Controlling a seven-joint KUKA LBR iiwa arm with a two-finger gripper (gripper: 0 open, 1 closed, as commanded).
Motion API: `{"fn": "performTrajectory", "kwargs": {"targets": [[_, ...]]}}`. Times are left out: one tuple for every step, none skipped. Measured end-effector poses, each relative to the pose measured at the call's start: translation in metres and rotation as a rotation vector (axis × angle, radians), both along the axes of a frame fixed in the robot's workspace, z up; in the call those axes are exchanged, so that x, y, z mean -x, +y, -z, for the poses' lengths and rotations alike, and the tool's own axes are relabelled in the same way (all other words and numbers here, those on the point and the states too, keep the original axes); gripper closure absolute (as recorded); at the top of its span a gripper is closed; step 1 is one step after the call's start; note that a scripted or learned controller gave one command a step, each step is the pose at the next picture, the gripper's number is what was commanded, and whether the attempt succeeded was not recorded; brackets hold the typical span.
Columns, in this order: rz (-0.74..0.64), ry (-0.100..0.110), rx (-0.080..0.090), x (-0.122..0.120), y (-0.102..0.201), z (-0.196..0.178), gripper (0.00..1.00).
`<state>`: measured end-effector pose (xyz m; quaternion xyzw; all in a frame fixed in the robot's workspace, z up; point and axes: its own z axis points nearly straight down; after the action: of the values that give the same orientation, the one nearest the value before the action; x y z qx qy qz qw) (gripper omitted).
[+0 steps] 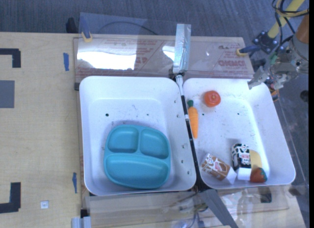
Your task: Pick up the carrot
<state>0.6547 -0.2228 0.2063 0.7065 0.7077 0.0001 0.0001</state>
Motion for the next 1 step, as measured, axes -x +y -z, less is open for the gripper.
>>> {"fn": "performTrajectory", "kwargs": {"targets": [[-0.106, -0.01, 0.002, -0.0061, 0.0783, 0.0822, 0.0]]}}
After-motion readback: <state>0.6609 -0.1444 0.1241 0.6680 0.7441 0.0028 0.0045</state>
